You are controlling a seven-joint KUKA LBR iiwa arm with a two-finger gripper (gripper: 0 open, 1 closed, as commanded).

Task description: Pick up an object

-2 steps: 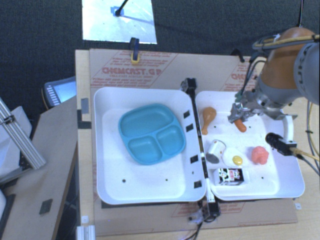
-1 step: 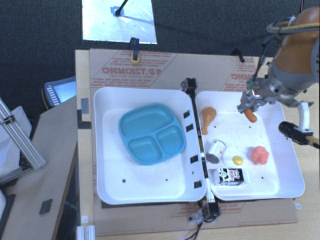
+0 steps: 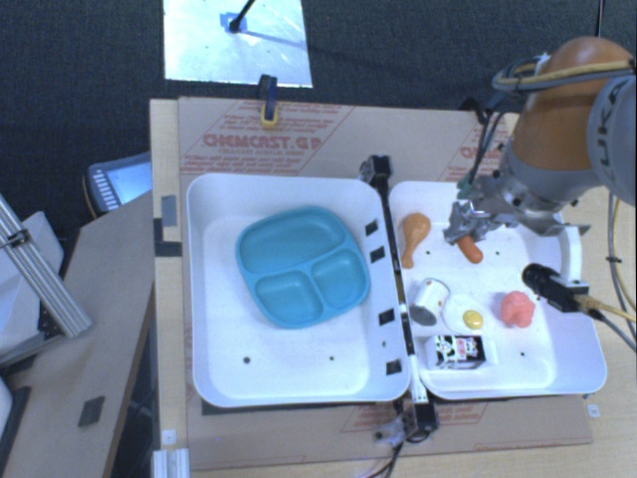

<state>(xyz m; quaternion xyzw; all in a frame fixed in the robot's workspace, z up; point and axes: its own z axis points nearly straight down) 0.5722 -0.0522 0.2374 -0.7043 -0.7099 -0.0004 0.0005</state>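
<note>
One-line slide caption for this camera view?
Arm's gripper hovers by an orange sausage in the right bin; blue divided plate sits in the left bin.

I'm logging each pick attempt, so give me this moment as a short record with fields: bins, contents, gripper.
left bin: blue tray
right bin: drumstick, sausage, cup, fried egg, pink lump, carton
gripper: low over right bin, at the sausage's upper end
grasp: cannot tell
</note>
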